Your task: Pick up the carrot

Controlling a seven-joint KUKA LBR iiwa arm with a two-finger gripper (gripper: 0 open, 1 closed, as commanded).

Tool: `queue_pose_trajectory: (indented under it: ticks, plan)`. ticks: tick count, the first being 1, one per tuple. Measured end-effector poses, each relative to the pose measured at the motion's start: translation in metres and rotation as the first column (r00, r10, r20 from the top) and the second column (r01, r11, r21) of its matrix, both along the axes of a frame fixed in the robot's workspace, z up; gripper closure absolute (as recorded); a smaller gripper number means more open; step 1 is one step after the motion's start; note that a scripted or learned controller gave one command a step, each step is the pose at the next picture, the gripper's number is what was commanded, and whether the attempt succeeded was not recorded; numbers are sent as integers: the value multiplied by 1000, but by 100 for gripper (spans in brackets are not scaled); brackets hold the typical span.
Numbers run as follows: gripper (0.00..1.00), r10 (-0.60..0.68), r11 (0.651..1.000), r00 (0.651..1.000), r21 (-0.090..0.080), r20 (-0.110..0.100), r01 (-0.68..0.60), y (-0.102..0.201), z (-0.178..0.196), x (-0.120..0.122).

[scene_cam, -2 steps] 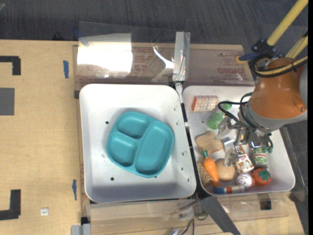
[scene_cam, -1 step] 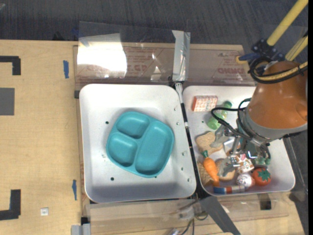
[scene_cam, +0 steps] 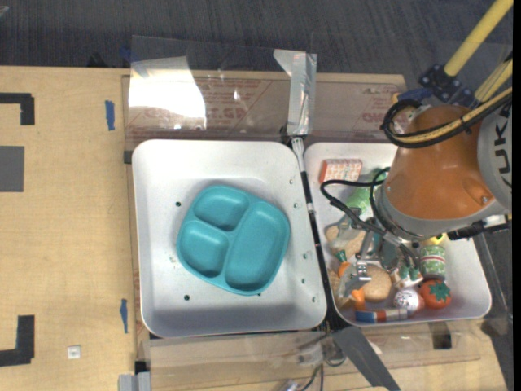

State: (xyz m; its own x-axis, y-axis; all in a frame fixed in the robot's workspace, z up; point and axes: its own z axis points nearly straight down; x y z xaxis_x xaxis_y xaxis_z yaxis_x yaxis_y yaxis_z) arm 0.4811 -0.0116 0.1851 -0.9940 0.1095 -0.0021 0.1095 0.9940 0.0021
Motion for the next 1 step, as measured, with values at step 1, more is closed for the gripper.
queue_pose_trajectory:
  ticks: [1]
  plan:
    - [0, 148, 989, 989, -3, 2, -148, -44, 0, 0]
